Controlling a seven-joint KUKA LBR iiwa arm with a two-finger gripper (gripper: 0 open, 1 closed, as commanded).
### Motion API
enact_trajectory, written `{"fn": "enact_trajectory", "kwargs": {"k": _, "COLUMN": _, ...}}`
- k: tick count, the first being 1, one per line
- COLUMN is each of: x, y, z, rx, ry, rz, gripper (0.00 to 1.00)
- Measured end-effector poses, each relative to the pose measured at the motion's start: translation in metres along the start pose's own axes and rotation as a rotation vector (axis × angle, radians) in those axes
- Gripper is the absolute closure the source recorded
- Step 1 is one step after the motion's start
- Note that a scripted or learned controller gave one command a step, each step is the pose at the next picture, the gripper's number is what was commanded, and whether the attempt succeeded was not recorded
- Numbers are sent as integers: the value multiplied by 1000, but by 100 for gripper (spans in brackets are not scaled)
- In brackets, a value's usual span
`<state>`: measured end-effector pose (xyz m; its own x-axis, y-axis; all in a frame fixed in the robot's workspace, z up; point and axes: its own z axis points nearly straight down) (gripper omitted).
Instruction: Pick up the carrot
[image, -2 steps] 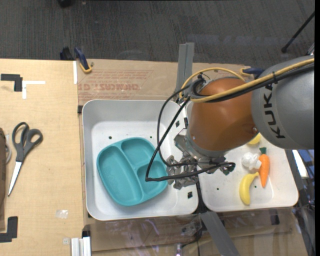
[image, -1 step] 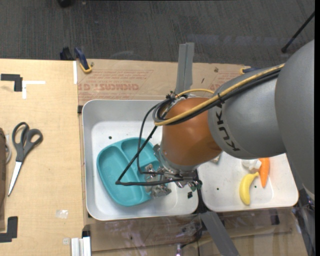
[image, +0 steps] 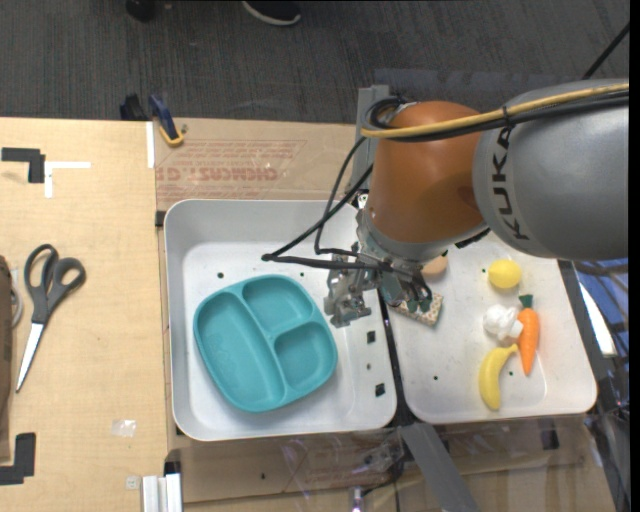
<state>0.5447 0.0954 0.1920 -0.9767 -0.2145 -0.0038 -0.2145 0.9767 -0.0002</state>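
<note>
Over the left bin's (image: 180, 300) right side, beside the teal divided plate (image: 264, 342): gripper (image: 345, 300), finger state impossible to tell. Well right, carrot (image: 527, 338) touching garlic (image: 501, 322), near banana (image: 490, 377) and lemon (image: 505, 275).

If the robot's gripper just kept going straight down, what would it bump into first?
Probably the white floor of the left bin, just beside the teal plate. The gripper points down near the plate's right edge, so depth is hard to judge. The carrot lies off in the right bin.
</note>
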Motion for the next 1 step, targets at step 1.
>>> {"fn": "enact_trajectory", "kwargs": {"k": 1, "x": 43, "y": -35, "z": 0, "rx": -2, "ry": 3, "rz": -523, "gripper": 100}}
